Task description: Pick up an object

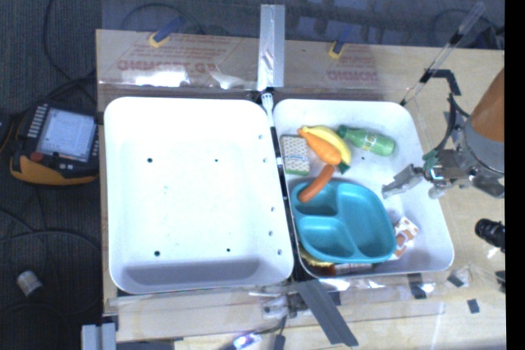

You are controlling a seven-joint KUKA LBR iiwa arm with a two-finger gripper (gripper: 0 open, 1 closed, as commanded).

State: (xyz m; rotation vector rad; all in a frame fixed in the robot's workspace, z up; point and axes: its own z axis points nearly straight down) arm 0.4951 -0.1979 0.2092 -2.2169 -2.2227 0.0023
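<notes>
We see the gripper (pixel 404 180) hovering at the right of the frame over the right bin (pixel 426 258), fingers spread and holding nothing. The green bottle (pixel 367 141) lies just up-left of it, beside the banana (pixel 328 142). We judge it light, stiff and slippery; pinching across its middle suits best.

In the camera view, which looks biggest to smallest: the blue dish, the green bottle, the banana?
1. Blue dish, clearly largest.
2. Banana and green bottle look about alike; I would not rank them.
</notes>
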